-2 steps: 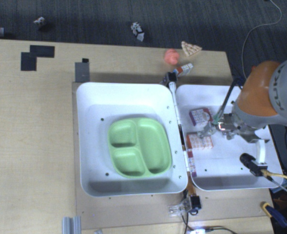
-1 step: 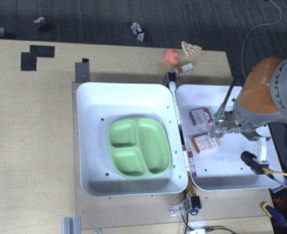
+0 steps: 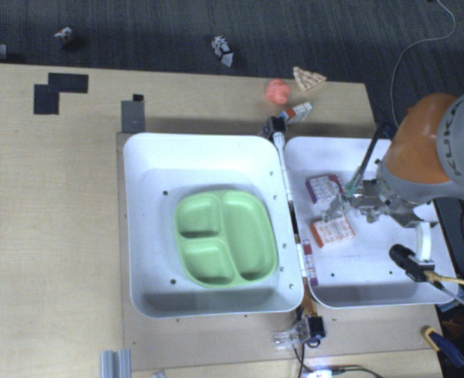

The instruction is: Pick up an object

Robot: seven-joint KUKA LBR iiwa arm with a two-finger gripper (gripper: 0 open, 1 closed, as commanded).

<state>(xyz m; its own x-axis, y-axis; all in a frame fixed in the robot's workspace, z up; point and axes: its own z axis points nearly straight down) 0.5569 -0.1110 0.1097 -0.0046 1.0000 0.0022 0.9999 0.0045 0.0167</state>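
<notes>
Arm [image 3: 425,152], grey with an orange band, sat nearest the lens and reached in across the right wall of the right bin [image 3: 365,270].

Status: pick not done. Gripper [image 3: 343,205] hung low inside the right bin, in its left half, between the two packets. Could not tell whether it was open or closed; too small and cluttered to read. Nothing was visibly held. Judged to be at the approach stage, with grasp and lift both left to do.

Count, largest first:
- Bins, 2: the right bin, and the left bin [image 3: 145,211] touching the right bin's left wall.
- Green tray [image 3: 225,237], 1: three compartments, lying in the left bin, so left of the right bin.
- Packets, 2, red and white, both flat on the right bin's floor. Far packet [image 3: 322,187] lay just beyond the gripper, near packet [image 3: 334,230] just in front of it. Either was the likely target.
- Loose items on the bench beyond the right bin's far-left corner, 3: one pale wedge [image 3: 309,78], one pink ball [image 3: 277,91], one small tube [image 3: 297,113].
</notes>
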